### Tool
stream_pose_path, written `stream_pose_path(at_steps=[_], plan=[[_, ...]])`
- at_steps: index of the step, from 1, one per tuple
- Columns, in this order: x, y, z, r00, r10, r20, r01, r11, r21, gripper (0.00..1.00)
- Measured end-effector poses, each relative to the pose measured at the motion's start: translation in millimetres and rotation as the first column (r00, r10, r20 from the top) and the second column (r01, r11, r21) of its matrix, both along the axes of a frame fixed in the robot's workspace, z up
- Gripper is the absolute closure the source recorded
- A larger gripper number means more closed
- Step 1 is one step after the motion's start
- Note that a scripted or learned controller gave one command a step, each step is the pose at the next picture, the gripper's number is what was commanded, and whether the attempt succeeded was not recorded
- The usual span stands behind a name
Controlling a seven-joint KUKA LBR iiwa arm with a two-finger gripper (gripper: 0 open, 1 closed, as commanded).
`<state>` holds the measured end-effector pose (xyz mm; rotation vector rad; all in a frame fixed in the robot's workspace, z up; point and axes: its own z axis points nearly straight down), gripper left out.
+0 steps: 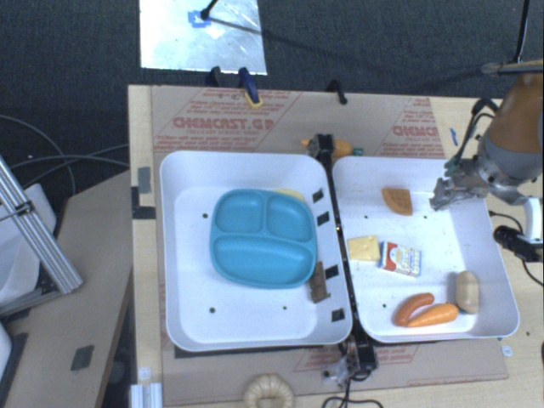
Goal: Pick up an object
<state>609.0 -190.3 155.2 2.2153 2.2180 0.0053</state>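
My claw hangs over the right bin with bare white floor under it, and the toast slice sits just at its 9 o'clock. Toward 7 it gets crowded: cheese square touching the little carton. At 6 the potato and two sausages hug the bottom rim. Left bin: blue tray hogs the middle, margins open.

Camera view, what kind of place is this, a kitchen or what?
Probably a robot lab bench rather than a kitchen: two white bins of toy food such as the carrot, a robot arm reaching in, and loose cables on dark carpet.
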Motion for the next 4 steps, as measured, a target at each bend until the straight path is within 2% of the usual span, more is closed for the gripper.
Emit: stream_pose_path(at_steps=[1, 2, 4], plan=[[-3.8, 8.5, 55.5, 1.0, 0.005, 0.0, -0.005, 1.0, 0.001, 1.0], [-2.6, 8.6, 70.5, 1.0, 0.004, -0.003, -0.004, 1.0, 0.002, 1.0], [-40.9, 110.5, 82.7, 1.0, 0.007, -0.007, -0.007, 1.0, 0.004, 1.0]])
